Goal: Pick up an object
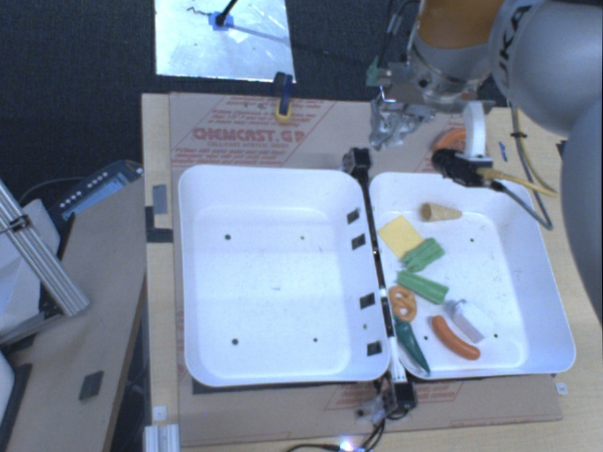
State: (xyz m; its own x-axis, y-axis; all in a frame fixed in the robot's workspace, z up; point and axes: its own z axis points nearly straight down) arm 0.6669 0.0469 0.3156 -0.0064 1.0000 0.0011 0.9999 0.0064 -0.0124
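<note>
Lying nearest the camera, in the near left corner of the right bin (537,252), a dark green chili pepper (412,347) runs along the divider where the two bins meet. Just to its right, an orange-red sausage (456,337) lies aslant close to the near rim, with a small grey-and-white piece (464,320) touching or almost touching its far side. A pretzel (402,302) sits against the divider.

Farther back come two green vegetable pieces, one lying flat (422,287) and one tilted (424,253), then a yellow cheese wedge (400,235) near the divider. An ice-cream cone (439,212) lies near the far rim, well apart from the others. All the items crowd the bin's left half. Its right half is bare white floor out to the right rim.

The left bin (207,252) shows a wide white floor marked with small dark dots, and black clips (358,243) line the shared edge.

Beyond the far rims, both bins rest on a printed cardboard sheet (245,130) on the tabletop (104,281). An orange object (452,139) lies there behind the right bin.

The gripper (396,128) hangs above this strip, just past the right bin's far left corner and clear of every item. Whether it is open or closed cannot be told, and nothing is seen in its grasp. A reflective sheet (221,26) lies farthest back.
</note>
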